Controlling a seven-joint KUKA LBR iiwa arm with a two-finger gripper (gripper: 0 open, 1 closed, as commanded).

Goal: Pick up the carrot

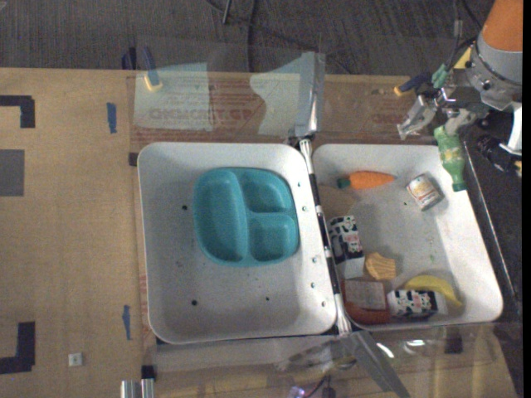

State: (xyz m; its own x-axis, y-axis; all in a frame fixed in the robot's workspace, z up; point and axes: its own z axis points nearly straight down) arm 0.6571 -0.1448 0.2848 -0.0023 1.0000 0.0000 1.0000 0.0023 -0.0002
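Overhead, saw two shallow white bins side by side: left bin (166, 305) and right bin (465, 247). Found a teal divided tray (246, 215) lying flat in the left bin. Noted the grey arm (502, 48) with its orange band at the upper right corner, above the right bin's far edge. Spotted the gripper (431, 116) just beyond that far rim, fingers spread apart, nothing between them. Located the carrot (371, 180) lying on its side near the right bin's far wall, well clear of the gripper. Also in the right bin: a banana (435, 286), a black-and-white carton (345, 236), a small can (423, 191) just right of the carrot, and a tan chunk (381, 265).
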